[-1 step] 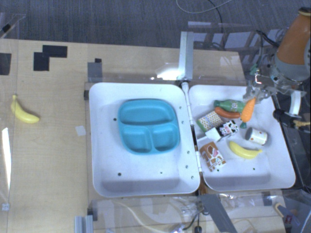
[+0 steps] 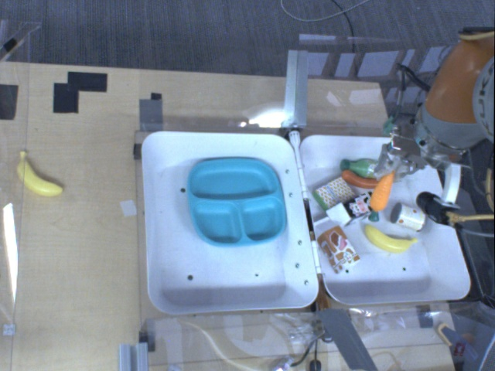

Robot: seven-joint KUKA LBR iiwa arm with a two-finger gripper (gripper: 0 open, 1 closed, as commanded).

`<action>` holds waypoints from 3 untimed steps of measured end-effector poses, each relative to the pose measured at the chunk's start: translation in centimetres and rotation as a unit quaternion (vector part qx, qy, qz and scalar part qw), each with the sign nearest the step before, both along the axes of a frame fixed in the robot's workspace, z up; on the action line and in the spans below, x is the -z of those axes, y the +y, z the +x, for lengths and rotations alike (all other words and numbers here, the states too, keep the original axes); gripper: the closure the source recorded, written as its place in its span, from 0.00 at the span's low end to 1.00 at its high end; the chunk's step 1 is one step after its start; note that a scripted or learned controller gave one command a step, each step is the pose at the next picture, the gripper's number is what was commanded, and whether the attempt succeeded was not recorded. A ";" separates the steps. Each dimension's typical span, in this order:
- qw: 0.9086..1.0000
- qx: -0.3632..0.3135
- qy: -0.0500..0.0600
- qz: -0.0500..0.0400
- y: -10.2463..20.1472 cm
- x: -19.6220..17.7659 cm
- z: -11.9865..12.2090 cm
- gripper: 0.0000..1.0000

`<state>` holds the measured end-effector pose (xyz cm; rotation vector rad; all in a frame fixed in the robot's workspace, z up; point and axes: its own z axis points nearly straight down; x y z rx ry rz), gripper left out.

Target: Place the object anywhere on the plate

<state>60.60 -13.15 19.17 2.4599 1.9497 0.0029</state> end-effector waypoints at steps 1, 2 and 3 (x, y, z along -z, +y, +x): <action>1.000 -0.015 0.000 0.001 8.2 0.7 2.2 1.00; 0.993 0.122 -0.001 0.000 12.0 0.6 3.2 1.00; 0.993 0.115 -0.003 -0.003 16.8 0.5 2.5 1.00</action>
